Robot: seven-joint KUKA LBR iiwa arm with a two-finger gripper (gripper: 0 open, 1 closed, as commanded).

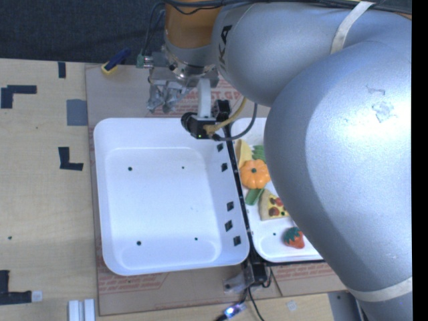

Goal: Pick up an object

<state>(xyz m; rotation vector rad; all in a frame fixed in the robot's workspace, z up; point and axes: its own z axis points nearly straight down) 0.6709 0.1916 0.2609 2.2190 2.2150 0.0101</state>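
My gripper (164, 100) hangs over the brown mat just beyond the far rim of the left white bin (107, 179), and I see nothing in it. The right bin (275, 247) holds toy food along its left side: an orange pumpkin (254, 174), a yellow piece (245, 154) behind it, a green piece (253, 196), a wedge with red spots (274, 208) and a red strawberry-like piece (293, 238). The large grey arm (334, 146) hides most of that bin.
A black divider (234, 192) runs between the two bins. A small blue and yellow item (115, 60) lies on the bench at the back left. Black tape marks (67, 159) dot the wooden bench to the left.
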